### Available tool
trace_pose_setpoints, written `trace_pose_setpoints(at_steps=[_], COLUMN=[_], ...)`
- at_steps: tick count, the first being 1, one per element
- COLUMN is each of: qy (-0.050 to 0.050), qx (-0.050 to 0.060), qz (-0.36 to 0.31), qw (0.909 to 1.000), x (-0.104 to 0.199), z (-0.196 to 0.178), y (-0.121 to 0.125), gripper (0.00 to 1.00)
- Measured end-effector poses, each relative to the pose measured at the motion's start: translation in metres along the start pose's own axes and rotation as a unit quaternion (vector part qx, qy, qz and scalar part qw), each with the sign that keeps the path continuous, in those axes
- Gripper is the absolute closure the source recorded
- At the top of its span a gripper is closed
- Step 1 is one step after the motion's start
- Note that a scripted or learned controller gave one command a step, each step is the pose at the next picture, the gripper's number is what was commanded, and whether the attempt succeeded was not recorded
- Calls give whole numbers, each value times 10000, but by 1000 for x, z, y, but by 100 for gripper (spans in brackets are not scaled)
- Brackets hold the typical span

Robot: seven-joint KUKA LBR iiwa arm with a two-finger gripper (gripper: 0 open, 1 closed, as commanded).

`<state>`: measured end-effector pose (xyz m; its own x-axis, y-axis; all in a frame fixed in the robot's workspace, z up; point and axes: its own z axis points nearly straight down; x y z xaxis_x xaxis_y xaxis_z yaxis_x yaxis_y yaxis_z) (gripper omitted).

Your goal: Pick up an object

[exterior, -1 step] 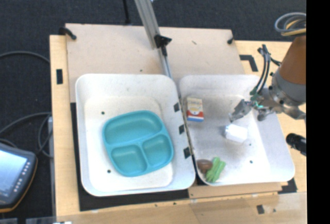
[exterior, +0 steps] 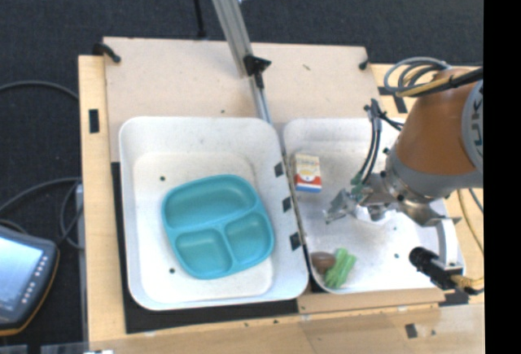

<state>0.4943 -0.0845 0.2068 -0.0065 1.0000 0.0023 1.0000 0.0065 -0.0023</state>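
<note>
Dark carpet surrounds a wooden bench (exterior: 203, 76) bearing two white bins: left bin (exterior: 146, 149) holds a teal divided tray (exterior: 217, 225); right bin (exterior: 326, 137) holds a small box (exterior: 307, 172) near its left wall, a green object (exterior: 342, 268) and a brown object (exterior: 323, 260) touching at the front corner. Gripper (exterior: 338, 208) hangs over the right bin's middle, nothing visibly between its ends, apart from all three items; grip state cannot be told.

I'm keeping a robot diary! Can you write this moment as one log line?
step: reaching | gripper: over right bin, nothing seen held | small box: by divider | green object and brown object: front corner | teal tray: left bin
</note>
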Motion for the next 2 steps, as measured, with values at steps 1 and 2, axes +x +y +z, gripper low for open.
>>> trace_pose_setpoints(at_steps=[1, 2], qy=[-19, -25], qx=[-59, 11], qz=[6, 52], qw=[10000, 10000], x=[12, -24], z=[-53, 10], y=[66, 66], gripper=[0, 0])
